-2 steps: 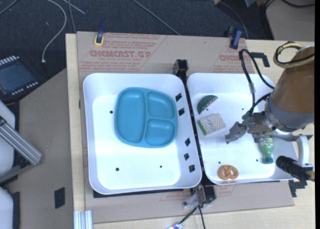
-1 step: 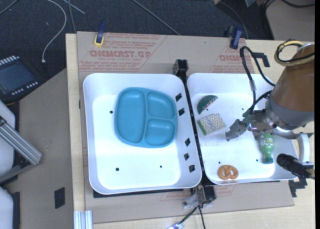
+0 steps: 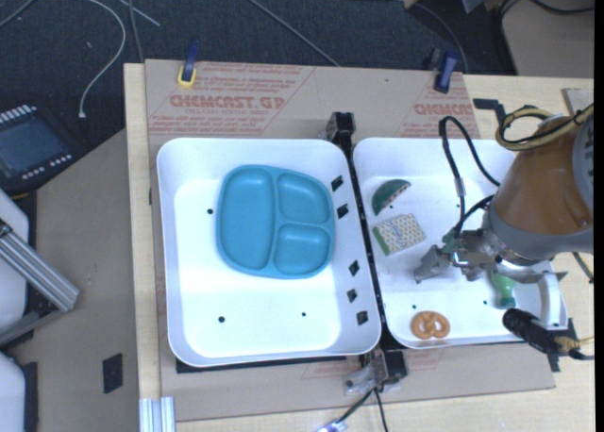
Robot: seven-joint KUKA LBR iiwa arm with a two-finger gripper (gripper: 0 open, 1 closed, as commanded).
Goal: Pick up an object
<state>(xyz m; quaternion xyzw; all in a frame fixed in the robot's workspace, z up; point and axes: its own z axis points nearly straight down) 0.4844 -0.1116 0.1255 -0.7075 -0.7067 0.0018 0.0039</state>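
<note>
From my seat I see two white bins side by side on the surface [image 3: 142, 232]. The left bin [image 3: 189, 317] carries a blue divided plate [image 3: 276, 220], lying flat toward its far half, three compartments facing up.

The right bin [image 3: 401, 158] holds the loose objects. A green wedge like a watermelon slice [image 3: 389, 195] lies at the far left of that bin. Just near of it is a small patterned square packet [image 3: 398, 232], tilted, close to the wedge, though I cannot tell whether they touch. A pretzel [image 3: 430, 325] rests by the near wall, well apart from both.

The arm [image 3: 543, 199] comes in from the right and hangs over the right side of that bin. My hand [image 3: 444, 263] sits low over the bin floor, between the packet and the pretzel, just right of the packet. I cannot tell whether it is spread or closed; the metal parts blur together from this angle. Something small and green [image 3: 504, 284] shows beside the wrist; I cannot make out what it is.
</note>
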